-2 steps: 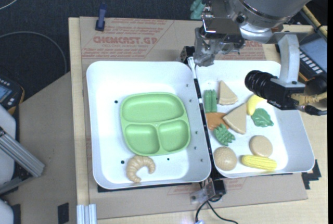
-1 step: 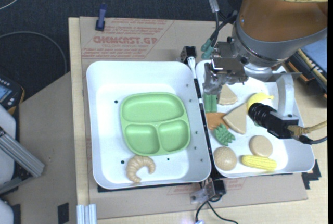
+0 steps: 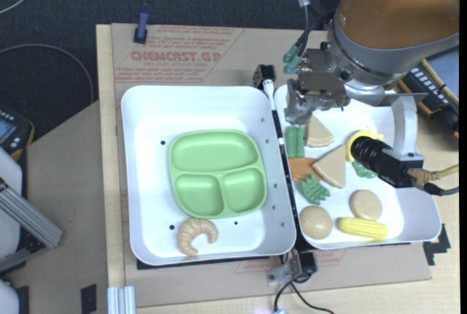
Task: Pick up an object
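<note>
My gripper (image 3: pixel 299 114) hangs over the far left corner of the right bin (image 3: pixel 416 228), just above a green stick-shaped toy vegetable (image 3: pixel 294 142) that lies along the bin's left wall. Close by are a tan wedge (image 3: pixel 319 134), an orange carrot piece (image 3: pixel 300 167), a larger bread-like wedge (image 3: pixel 333 169) and a green leafy piece (image 3: pixel 315 189). Nearer the front lie a round bun (image 3: pixel 317 220), a tan oval (image 3: pixel 365 204) and a yellow corn cob (image 3: pixel 363 228). I see nothing held in the gripper.
The left bin (image 3: pixel 139 159) holds a green divided plate (image 3: pixel 217 172) and a croissant (image 3: pixel 196 234) at its front. A black cylinder on the arm (image 3: pixel 381 159) juts over the right bin, partly covering a yellow piece (image 3: pixel 363 136) and a green one (image 3: pixel 363 169).
</note>
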Controlling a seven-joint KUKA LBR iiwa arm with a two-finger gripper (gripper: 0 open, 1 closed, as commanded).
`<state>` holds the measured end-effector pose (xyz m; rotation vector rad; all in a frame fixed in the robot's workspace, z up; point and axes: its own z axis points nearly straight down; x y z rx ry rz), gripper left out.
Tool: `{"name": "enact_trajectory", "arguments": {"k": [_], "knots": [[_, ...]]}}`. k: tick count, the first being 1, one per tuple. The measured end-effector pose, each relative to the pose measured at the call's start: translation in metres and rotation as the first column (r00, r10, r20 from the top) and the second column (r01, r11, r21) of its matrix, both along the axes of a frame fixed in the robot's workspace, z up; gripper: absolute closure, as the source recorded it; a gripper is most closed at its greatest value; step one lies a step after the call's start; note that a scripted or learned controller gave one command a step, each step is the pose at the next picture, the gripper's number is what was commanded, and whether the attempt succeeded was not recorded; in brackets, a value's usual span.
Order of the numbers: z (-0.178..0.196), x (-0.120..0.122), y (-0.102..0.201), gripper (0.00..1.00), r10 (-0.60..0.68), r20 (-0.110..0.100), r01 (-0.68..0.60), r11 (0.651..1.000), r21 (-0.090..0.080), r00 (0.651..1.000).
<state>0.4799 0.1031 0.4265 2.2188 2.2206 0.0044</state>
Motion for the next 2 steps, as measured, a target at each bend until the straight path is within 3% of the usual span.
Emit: {"name": "enact_trajectory", "arguments": {"k": [2], "knots": [[0.021,0.001,0.001,1.0,0.001,0.004,-0.001,1.0,0.0,1.0]]}}
